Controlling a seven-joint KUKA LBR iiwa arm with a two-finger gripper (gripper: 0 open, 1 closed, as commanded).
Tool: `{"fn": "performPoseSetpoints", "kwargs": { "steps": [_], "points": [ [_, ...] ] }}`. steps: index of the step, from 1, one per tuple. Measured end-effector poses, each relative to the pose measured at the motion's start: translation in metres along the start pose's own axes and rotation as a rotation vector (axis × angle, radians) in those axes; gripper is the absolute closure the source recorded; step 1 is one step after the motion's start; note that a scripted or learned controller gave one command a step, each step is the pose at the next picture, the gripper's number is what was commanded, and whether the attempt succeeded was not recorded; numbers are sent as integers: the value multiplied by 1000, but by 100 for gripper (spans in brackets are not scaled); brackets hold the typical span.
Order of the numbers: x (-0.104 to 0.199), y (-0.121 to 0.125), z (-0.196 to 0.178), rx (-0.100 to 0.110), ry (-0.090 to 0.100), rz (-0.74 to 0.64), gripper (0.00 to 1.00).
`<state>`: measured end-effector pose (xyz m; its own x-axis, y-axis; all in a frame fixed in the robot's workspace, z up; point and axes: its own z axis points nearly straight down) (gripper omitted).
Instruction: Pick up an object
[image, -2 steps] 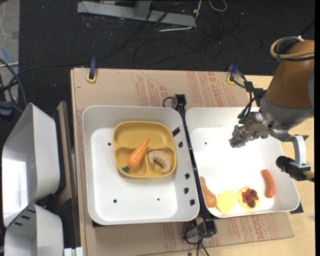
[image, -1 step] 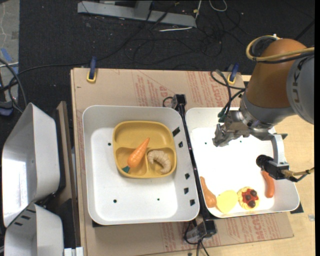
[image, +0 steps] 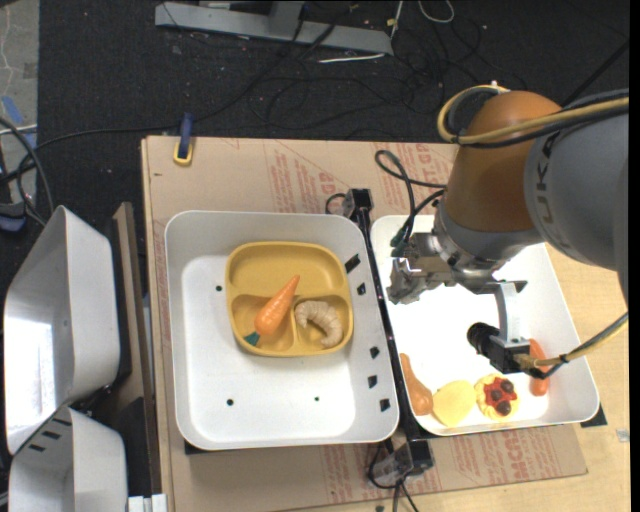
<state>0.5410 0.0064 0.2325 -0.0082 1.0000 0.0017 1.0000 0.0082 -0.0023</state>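
Note:
My gripper (image: 408, 283) hangs over the far left part of the right bin (image: 560, 290), close to the wall between the two bins. Nothing shows held in it. Along the right bin's near edge lie an orange drumstick-shaped piece (image: 414, 386), a pale yellow round piece (image: 455, 402), a yellow piece with red and dark spots (image: 497, 396) and a small orange piece (image: 539, 380). They all lie nearer the camera than the gripper, apart from it.
The left bin (image: 200, 330) holds a yellow divided plate (image: 250, 265) with a toy carrot (image: 277, 306) and a pale shrimp (image: 322, 320) in its compartments. The big grey and orange arm (image: 510, 180) covers the right bin's far side. Cables run along the bins' divider.

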Motion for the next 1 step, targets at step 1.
{"fn": "performPoseSetpoints", "kwargs": {
  "steps": [1],
  "points": [
    [49,-9,-3,-1,0,0,100]
  ]
}}
